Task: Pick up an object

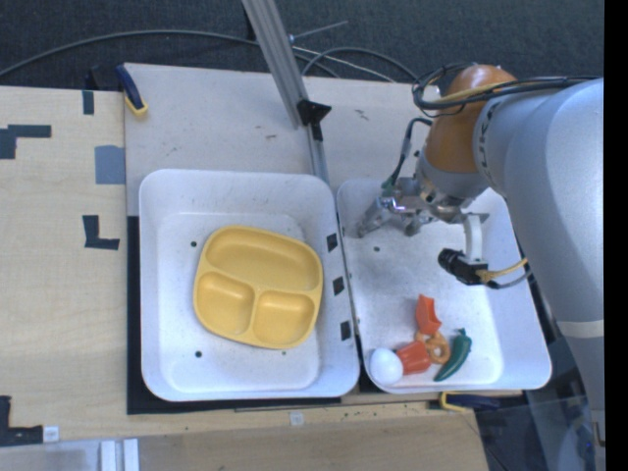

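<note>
A worktop seen from above carries two shallow white bins side by side. The left bin holds a yellow plate with three compartments, lying flat near its middle. The right bin holds a small heap of toy food in its near corner: a white egg, an orange piece like a carrot or pepper standing above it, a red and orange lump touching the egg, and a dark green pepper just to the right of that lump.

The grey robot arm, with its orange band, reaches in from the right. Its pincer hangs over the far left part of the right bin, well apart from the toy heap. Whether it is spread or pressed together cannot be told from this angle; nothing is visibly between its tips.

The toys look light and stiff, probably hard plastic. The egg is round and smooth, so likely to slip out of a pinch. The green pepper looks like the better choice: narrow, lying at the heap's edge, best taken across its slim middle.
</note>
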